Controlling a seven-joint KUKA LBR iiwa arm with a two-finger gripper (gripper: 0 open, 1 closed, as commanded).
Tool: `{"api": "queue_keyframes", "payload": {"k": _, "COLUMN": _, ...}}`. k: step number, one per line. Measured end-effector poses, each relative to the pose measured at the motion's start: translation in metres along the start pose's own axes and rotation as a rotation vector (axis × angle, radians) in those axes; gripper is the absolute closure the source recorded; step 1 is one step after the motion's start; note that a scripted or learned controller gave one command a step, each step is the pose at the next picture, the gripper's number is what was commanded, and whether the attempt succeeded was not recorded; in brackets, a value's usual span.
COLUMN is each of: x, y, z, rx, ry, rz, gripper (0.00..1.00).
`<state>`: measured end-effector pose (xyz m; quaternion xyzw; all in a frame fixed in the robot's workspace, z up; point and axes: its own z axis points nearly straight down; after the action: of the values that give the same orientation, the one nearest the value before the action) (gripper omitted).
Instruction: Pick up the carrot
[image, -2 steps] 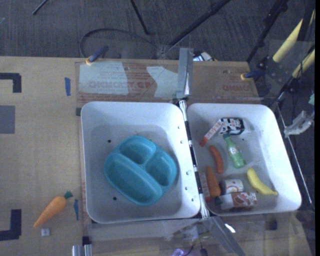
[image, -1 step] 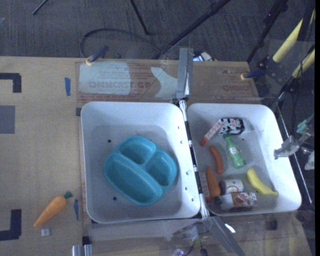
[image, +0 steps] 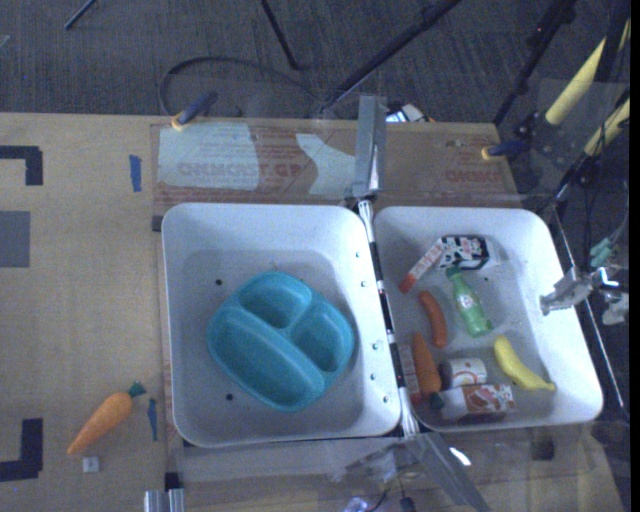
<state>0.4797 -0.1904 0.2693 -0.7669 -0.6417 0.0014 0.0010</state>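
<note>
Orange with a green top, the carrot (image: 100, 422) lies on the bare bench (image: 60, 330), outside the left bin (image: 190, 240) and just off its lower left corner as you see it. You will note a second orange, carrot-like piece (image: 426, 365) in the right bin (image: 560, 380), close to the dividing wall and just below a sausage (image: 434, 318). The gripper (image: 570, 293) sits over that bin's right rim, well apart from both, and you cannot tell whether it is parted or closed.

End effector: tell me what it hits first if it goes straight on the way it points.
The end effector, at the right bin's right rim, seems to point left. The green bottle looks first in line, though depth is unclear and it might pass above.
</note>
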Motion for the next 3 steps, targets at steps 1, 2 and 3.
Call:
{"api": "queue_keyframes", "payload": {"k": 1, "x": 0.016, "y": 0.017, "z": 0.014, "rx": 0.002, "ry": 0.003, "rz": -0.51, "gripper": 0.0}}
{"api": "queue_keyframes", "payload": {"k": 2, "x": 0.06, "y": 0.035, "z": -0.071, "rx": -0.005, "ry": -0.001, "rz": -1.027, "gripper": 0.0}}
{"api": "queue_keyframes", "payload": {"k": 3, "x": 0.03, "y": -0.001, "z": -0.114, "rx": -0.006, "ry": -0.003, "rz": -1.521, "gripper": 0.0}}
